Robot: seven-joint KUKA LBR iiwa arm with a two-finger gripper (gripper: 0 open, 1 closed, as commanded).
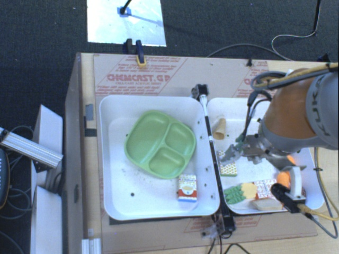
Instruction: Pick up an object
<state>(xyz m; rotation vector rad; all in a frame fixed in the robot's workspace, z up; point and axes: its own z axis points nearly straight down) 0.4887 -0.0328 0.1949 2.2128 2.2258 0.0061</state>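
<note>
The tool (231,153) is seen low over the right bin (233,110), just above a small green-checked card (228,169); whether it is clenched or released cannot be told. A green divided plate (160,143) and a small carton (187,187) are found in the left bin (114,157).

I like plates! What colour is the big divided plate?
Light green plate, seen in the camera view.
</note>
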